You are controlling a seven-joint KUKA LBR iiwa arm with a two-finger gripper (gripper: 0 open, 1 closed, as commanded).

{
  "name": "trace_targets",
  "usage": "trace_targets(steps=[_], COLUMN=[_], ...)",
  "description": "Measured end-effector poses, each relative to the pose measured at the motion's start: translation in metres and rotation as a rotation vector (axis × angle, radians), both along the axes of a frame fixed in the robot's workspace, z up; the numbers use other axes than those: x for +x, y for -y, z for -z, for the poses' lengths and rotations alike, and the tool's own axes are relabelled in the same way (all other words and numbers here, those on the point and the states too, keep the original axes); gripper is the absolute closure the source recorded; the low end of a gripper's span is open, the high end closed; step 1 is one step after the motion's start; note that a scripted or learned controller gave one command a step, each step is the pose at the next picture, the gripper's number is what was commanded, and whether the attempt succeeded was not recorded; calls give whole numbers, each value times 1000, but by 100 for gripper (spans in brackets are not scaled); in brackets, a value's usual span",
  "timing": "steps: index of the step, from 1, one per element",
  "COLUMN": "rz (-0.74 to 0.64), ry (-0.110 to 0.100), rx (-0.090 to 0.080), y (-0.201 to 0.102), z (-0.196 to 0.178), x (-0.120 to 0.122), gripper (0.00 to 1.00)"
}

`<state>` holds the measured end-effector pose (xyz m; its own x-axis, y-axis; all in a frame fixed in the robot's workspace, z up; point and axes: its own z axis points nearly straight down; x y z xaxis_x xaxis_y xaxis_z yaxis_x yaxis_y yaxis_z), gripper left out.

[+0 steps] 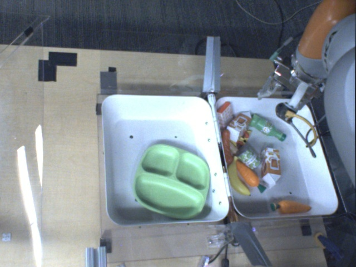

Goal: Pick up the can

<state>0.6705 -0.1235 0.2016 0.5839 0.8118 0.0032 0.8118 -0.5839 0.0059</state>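
Note:
Lying in the middle of the right bin [325,174] is the can [250,159], small with a green and white label, wedged among food items. An orange carrot [248,175] touches its near side. My gripper [282,92] hangs over the far edge of the right bin, well beyond the can and to its right. Its two fingers stand apart, with nothing between them. The grey arm with its orange band [325,21] comes in from the upper right.
The right bin also holds a green bottle [267,127], small cartons [271,163], a banana [238,183] and a second carrot [293,207] at the near edge. A green divided plate [173,179] lies in the left bin [119,149]. A black and yellow cable [305,128] hangs under the wrist.

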Motion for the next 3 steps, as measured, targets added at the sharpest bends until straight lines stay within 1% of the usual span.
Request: trace_targets(steps=[1, 2, 3], rz=[-213, 100, 92], ry=[-3, -1, 8], rx=[0, 2, 2], y=[40, 56, 54], z=[97, 114, 101], x=[-47, -76, -72], gripper=[0, 0, 100])
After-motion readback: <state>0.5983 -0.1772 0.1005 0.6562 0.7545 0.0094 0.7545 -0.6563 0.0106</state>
